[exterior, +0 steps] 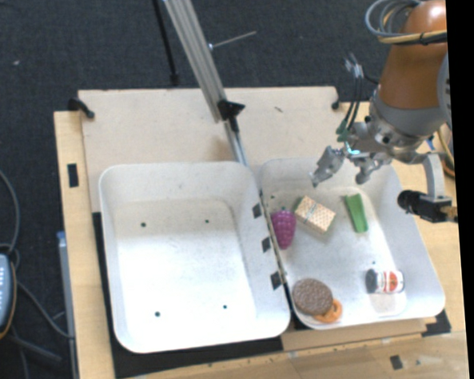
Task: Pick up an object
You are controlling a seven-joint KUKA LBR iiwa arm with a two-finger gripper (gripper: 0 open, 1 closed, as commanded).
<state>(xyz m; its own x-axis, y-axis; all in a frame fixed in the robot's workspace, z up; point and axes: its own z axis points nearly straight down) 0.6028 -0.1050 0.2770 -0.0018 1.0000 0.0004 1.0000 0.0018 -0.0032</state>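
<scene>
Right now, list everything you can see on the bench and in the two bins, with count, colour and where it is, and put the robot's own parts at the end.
left bin: 1, white, left half of the bench
right bin: 1, white, beside the left bin
purple object: 1, purple, right bin, by its left wall
tan block: 1, tan with pale pattern, right bin, upper middle
green bar: 1, green, right bin, right of the tan block
brown disc: 1, brown, right bin, near front edge
orange piece: 1, orange, touching the brown disc's lower right
small pale item: 1, white with red and dark marks, right bin, front right
metal pole: 1, silver, slanting across the bench's back
arm: 1, grey with orange band, from the right
gripper: 1, grey, above the right bin's back, holding nothing
</scene>
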